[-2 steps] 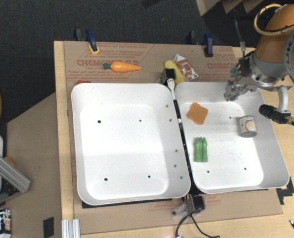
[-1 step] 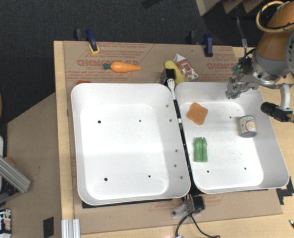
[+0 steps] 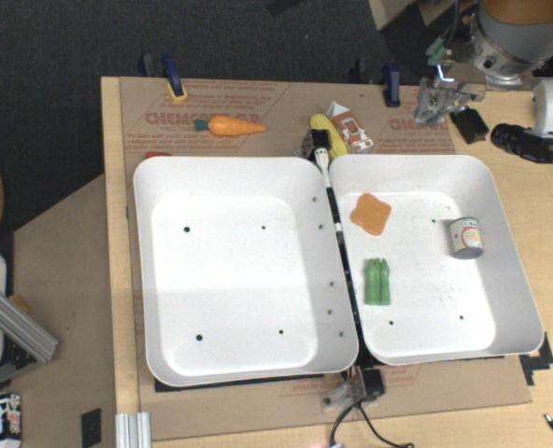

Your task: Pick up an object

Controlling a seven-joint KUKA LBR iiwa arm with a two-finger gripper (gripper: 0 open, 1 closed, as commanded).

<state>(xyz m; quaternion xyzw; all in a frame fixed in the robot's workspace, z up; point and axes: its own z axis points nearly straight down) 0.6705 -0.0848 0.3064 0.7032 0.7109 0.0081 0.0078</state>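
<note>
Camera view shows my pincer [image 3: 435,101], grip unclear, far from the small can [image 3: 464,237]; it looks hard, light, slippery, so I'd squeeze its round sides.

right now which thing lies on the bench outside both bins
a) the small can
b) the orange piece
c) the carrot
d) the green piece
c: the carrot rests on the board behind the left bin, while the green piece, the small can and the orange piece all lie inside the right bin.
</note>
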